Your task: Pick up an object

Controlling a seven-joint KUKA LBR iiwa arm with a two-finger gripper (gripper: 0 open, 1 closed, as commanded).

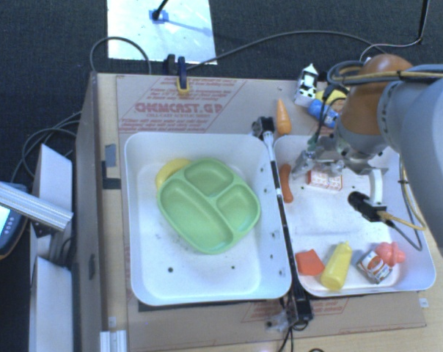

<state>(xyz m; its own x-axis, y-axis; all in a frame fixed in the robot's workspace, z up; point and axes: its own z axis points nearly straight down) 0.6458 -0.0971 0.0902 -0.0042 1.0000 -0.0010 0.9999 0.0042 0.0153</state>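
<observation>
Your gripper is down in the right bin, at its back left corner, right over a small white-and-red box. You cannot tell from this angle whether it is released or clenched, and nothing is visibly lifted clear of the bin floor, so treat the pick as not yet done (the lowering part looks finished; the grasp and the lift are what is left).

Count what you have to choose from. In the right bin: one white-and-red box under the gripper, one thin orange stick lying by the left wall, one orange block, one yellow bottle just beside it, one small can and one pink toy touching it near the front right.

In the left bin: one green divided plate, with one yellow thing partly tucked beneath its back edge.

On the table behind the bins: one carrot and one black-and-white cow figure, plus a small cluster of toys beside it that you cannot separate.
</observation>
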